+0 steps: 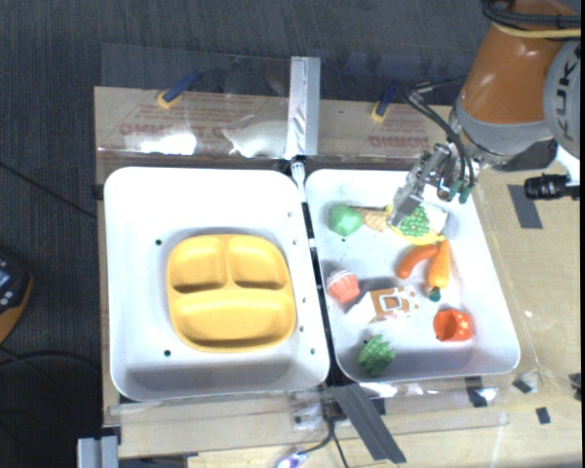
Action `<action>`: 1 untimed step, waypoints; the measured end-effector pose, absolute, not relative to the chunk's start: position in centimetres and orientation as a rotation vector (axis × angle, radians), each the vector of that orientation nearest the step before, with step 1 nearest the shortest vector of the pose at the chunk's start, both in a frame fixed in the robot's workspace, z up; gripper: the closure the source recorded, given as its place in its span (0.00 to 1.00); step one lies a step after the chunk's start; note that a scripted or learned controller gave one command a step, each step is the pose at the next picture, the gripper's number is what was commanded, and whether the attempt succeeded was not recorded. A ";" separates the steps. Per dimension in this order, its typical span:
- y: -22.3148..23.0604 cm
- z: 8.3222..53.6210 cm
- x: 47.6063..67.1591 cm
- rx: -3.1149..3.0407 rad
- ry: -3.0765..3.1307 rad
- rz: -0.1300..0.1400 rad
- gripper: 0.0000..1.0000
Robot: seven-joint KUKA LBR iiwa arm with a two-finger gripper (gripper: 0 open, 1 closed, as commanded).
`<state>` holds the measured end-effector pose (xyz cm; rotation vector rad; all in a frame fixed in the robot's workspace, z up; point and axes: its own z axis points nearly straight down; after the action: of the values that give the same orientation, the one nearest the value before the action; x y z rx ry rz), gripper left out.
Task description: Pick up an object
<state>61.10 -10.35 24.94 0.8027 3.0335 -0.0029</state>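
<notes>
Grey, your tool point(407, 210) sits low over the green-and-yellow toy point(416, 224) in the right bin point(487, 252); you cannot tell its grip state.

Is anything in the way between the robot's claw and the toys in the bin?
Nothing visible blocks it. The gripper hangs at the back of the right bin, right over the green and yellow toy. The green ball lies to one side, the carrots nearer the front.
</notes>
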 end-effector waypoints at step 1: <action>-8.4 24.0 64.4 0.498 3.098 -0.005 1.00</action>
<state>64.42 -8.38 24.00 0.4984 3.0983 -0.0050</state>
